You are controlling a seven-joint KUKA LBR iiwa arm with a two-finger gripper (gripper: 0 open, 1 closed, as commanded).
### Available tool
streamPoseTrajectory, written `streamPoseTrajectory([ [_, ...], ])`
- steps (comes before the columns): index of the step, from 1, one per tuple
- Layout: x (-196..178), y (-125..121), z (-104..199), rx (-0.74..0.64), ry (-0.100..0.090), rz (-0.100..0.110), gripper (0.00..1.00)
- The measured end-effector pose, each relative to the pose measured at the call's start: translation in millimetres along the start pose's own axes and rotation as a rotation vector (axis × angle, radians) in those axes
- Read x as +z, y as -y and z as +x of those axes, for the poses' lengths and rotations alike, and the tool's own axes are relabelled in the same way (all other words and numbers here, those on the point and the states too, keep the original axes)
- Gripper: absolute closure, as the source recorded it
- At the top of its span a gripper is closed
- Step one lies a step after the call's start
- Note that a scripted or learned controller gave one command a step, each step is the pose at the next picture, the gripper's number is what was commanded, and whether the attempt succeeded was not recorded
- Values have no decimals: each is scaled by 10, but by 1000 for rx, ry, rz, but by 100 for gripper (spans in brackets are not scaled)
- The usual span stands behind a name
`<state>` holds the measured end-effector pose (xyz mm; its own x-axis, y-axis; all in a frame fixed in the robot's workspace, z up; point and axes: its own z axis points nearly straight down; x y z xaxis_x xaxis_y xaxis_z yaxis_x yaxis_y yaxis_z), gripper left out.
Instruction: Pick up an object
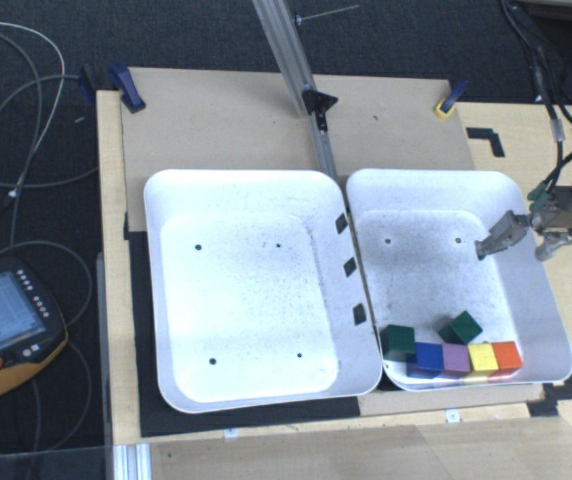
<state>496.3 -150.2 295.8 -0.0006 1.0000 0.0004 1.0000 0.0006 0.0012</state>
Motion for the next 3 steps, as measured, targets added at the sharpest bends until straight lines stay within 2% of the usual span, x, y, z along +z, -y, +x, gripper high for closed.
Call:
streamPoseTrajectory([
  [1, 263, 69, 232, -2, -2, 5, 0],
  [2, 1146, -194, 219, 0, -3, 10, 0],
  [3, 1319, -565, 20, 0, 1, -1, 0],
])
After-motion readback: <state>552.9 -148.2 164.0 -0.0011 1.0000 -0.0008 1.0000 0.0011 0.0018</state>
